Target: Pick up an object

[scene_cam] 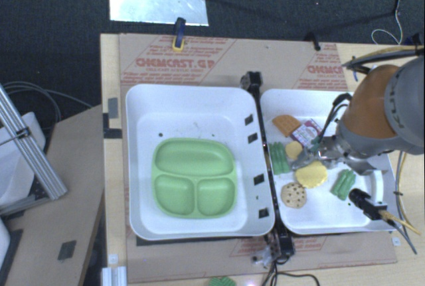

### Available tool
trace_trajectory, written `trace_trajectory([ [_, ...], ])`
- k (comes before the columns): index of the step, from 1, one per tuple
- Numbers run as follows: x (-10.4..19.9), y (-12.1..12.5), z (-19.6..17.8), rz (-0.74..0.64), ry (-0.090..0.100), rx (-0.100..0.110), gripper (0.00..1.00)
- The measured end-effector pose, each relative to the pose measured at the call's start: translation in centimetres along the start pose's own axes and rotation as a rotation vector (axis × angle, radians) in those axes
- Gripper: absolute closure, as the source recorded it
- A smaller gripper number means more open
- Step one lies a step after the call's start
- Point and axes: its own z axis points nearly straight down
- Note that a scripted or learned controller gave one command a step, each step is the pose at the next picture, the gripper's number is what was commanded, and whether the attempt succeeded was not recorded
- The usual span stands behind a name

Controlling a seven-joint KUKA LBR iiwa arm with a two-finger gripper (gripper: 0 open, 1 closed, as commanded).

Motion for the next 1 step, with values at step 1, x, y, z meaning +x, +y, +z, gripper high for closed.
trace_trajectory([
  [1,-0.32,0.16,-1.62,0.004,-0.003,-0.009,1.0],
])
